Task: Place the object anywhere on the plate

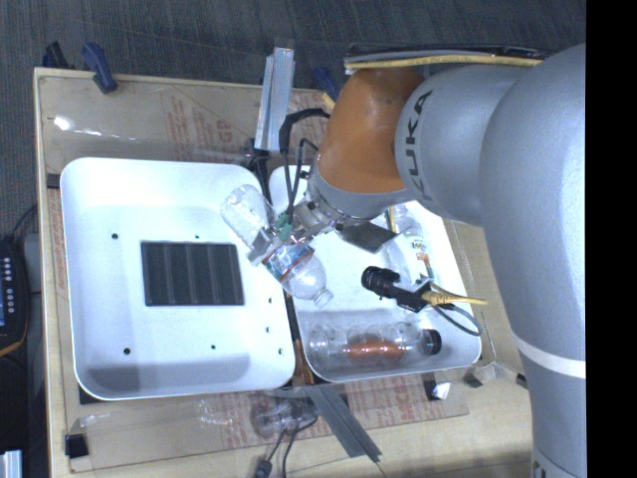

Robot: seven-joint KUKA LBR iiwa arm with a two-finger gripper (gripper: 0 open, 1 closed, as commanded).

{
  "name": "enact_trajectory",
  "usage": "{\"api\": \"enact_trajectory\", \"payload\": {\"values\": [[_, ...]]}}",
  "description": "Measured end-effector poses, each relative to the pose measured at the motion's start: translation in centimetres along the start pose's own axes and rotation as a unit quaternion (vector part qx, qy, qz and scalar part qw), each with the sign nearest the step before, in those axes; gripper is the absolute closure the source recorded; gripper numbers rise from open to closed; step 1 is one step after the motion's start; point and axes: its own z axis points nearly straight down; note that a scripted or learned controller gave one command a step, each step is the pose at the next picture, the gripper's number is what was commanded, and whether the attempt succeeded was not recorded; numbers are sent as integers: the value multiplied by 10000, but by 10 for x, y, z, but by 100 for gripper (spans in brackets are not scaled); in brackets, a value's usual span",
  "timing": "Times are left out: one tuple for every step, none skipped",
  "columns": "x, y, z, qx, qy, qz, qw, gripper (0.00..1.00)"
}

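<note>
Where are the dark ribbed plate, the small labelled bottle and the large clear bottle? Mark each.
dark ribbed plate (192, 273): camera view, centre of its face.
small labelled bottle (299, 270): camera view, its labelled body.
large clear bottle (363, 346): camera view, middle of its body.

Robotics lab cell, not a home or shop. Indicated by: an industrial arm (478, 137) (grey, orange band, KUKA lettering) reaching over a plywood worktop (149, 108). A shallow white bin (100, 197) is set on it, with a second bin (388, 373) just beside. Blue clamps (98, 68) are seen at the board's far edge, an aluminium profile (276, 98) near them, and dark carpet (199, 8) beyond.
</note>
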Motion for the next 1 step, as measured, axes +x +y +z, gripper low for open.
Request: {"api": "enact_trajectory", "payload": {"values": [[6, -23, -81, -2, 0, -348, 9994, 100]]}}
